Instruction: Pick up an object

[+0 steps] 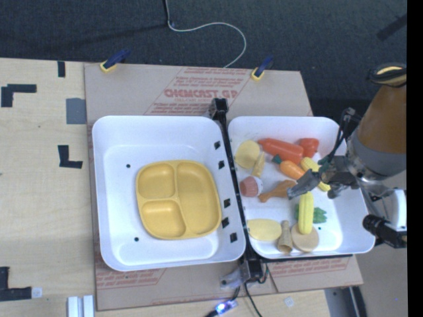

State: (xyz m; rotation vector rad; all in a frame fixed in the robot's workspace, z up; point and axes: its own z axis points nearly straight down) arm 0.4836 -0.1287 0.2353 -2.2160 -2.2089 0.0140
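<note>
You had nothing lifted yet: the grey two-finger gripper (316,182) hung low over the right-hand white bin (330,125), whether open or closed I could not tell, while the yellow plastic corn cob (305,211) lay just beneath it.

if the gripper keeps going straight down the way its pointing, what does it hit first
Probably the corn cob: the gripper hangs over the right bin, just above the cob's upper end. The orange carrot lies close beside it, and depth is hard to judge from this slanted view.
</note>
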